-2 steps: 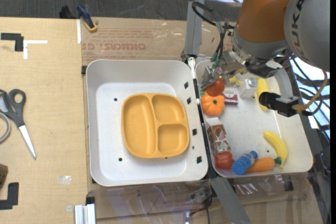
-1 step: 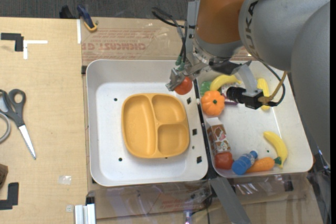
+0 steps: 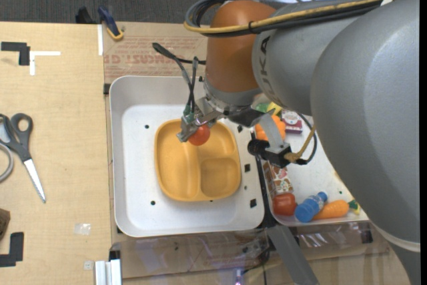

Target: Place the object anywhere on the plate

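Two shallow white bins are sitting side by side on the bench as we look down from above. Nearest to us, in the right bin point(image 3: 327, 177), we are seeing a blue bottle point(image 3: 309, 207) lying just beside an orange carrot-like toy point(image 3: 333, 209), with a red block point(image 3: 283, 203) close on their left and other small packets beyond them, partly hidden under the arm. In the left bin point(image 3: 127, 163) a yellow plate point(image 3: 200, 177) with divided compartments is resting near the middle of the bin floor.

Farther back, we are seeing the gripper point(image 3: 190, 129) hanging over the far part of the plate. A small red-orange object point(image 3: 199, 135) is sitting right at its tip, over the plate's far compartment. We cannot tell whether the fingers are closed around the object or merely touching it, nor how wide they are standing, because they are small and dark in this view.

Well to the left, on the bare wooden bench top point(image 3: 60, 143), a pair of scissors point(image 3: 25, 150) is lying with grey handles pointing away from us. Beyond the bins, the grey arm point(image 3: 347, 77) with its orange band point(image 3: 233, 43) is reaching in from the right, with black and yellow cables point(image 3: 200, 10) looping around it.
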You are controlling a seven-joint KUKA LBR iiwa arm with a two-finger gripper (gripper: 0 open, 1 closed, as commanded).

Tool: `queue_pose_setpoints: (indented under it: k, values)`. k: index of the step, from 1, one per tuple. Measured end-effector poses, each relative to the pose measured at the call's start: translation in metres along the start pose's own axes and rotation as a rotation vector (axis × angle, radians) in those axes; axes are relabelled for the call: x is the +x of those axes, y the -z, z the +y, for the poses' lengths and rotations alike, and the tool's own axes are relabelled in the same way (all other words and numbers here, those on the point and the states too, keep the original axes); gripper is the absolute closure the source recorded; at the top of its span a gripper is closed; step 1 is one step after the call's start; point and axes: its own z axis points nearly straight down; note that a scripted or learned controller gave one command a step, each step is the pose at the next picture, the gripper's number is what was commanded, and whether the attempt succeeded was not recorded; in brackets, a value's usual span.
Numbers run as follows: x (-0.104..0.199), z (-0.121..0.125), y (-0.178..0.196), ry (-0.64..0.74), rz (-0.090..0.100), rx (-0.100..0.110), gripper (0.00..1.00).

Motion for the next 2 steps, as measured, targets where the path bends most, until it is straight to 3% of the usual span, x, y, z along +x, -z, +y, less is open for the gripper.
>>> queue_pose_setpoints:
  k: [1, 2]
  values:
    - [-0.0004, 0.0002, 0.0006, -0.001, 0.000, -0.001, 0.00]
    - [-0.0021, -0.0001, 0.0092, -0.004, -0.001, 0.000, 1.00]
